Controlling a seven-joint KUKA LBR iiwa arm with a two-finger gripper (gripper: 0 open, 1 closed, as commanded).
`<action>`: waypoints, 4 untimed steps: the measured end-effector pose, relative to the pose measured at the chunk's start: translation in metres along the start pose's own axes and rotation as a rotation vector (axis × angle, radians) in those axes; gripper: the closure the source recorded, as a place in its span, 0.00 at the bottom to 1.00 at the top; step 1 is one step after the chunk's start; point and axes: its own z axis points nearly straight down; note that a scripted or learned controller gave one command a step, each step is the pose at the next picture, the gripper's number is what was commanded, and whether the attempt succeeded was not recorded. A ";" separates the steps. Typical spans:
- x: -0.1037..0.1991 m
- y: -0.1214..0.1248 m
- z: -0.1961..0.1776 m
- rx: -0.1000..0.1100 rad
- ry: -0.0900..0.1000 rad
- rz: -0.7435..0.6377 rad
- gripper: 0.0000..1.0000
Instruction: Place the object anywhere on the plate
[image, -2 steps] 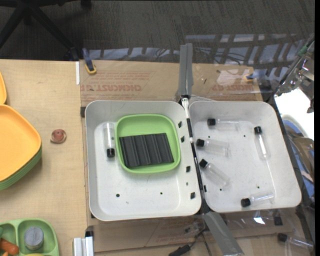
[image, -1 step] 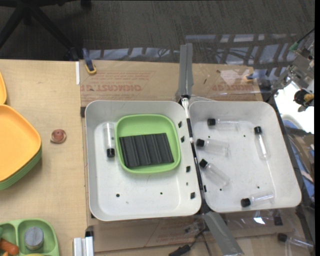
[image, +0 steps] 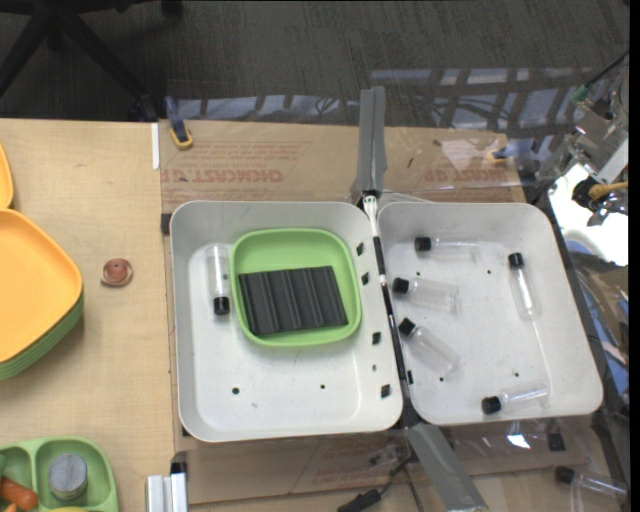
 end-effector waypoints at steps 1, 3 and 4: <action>0.004 0.004 0.018 0.001 0.000 0.085 0.00; -0.007 0.017 0.010 0.000 0.001 0.281 0.00; -0.009 0.017 0.025 0.001 0.001 0.385 0.00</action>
